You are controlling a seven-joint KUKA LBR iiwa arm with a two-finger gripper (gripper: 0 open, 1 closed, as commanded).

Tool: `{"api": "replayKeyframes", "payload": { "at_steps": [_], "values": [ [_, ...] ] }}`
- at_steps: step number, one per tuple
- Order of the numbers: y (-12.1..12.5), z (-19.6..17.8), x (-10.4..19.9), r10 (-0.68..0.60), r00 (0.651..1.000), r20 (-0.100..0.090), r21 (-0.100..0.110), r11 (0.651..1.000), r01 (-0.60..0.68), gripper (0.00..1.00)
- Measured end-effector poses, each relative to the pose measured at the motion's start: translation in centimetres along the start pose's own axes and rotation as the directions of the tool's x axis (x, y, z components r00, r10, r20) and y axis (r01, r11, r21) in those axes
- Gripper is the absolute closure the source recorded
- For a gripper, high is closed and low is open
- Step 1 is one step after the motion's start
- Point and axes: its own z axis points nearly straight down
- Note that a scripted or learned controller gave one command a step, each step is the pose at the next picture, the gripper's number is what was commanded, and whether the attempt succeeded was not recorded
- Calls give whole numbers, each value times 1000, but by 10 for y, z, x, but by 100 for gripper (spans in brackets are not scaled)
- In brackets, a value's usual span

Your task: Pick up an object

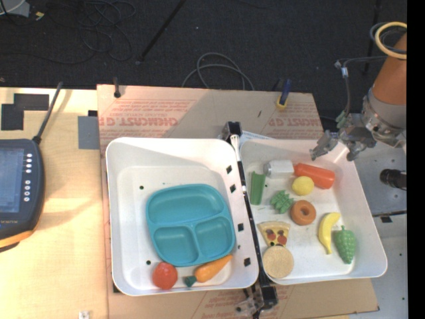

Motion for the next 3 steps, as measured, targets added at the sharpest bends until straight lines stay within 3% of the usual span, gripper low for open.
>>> {"api": "replayKeyframes", "payload": {
  "at_steps": [1,2,3],
  "values": [
    [16,106,-9,-3,1000,6,-4,1000,3,0],
    [-1,117,23,-2,1000,5,-17,1000,2,0],
    [-64,139,79,-1,1000,-2,3,1000,1,0]
  ]
}}
